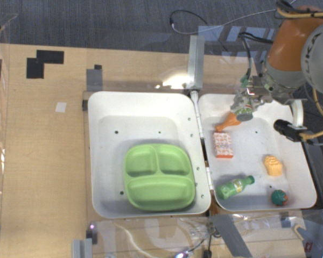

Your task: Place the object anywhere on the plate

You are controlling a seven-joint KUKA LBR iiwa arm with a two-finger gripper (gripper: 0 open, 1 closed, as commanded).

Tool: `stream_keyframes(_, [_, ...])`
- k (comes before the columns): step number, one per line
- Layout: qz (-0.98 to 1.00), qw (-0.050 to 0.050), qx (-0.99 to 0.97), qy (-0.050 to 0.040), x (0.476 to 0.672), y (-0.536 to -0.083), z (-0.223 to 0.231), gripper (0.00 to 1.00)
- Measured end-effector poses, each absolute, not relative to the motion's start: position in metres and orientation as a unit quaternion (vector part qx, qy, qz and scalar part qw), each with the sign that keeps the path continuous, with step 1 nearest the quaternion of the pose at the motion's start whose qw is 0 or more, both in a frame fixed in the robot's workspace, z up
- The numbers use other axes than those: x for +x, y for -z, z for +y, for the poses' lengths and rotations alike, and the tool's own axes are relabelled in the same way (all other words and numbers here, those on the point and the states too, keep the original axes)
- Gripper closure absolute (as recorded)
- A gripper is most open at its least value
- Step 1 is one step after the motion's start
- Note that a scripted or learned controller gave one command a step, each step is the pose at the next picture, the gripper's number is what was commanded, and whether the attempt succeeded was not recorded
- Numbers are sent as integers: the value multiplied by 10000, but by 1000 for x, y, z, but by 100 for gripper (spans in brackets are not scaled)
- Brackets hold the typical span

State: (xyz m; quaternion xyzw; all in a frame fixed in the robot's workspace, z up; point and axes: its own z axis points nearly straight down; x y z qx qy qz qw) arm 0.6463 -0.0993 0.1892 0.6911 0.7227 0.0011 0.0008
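A green divided plate (159,177) lies in the left bin (110,122), toward its front. In the right bin (299,160) an orange toy carrot (228,122) with a green top lies near the back left corner. My gripper (246,105) is low over the carrot's green leafy end, touching or nearly touching it. The gripper body hides the contact, so I cannot tell if it has a grip on the carrot. The arm reaches in from the upper right.
Also in the right bin are a pink and white packet (223,144), a yellow block (273,165), a green bottle (234,187) lying on its side and a small green and red ball (279,197). A metal divider (199,128) separates the bins.
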Motion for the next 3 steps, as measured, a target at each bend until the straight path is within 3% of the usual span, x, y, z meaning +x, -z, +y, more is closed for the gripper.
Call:
stream_keyframes(1, [7891,1,6143,-3,601,-182,-48,100])
stream_keyframes(2, [8116,1,5842,-5,541,-203,66,100])
stream_keyframes(3, [8112,1,5848,-4,541,-203,66,0])
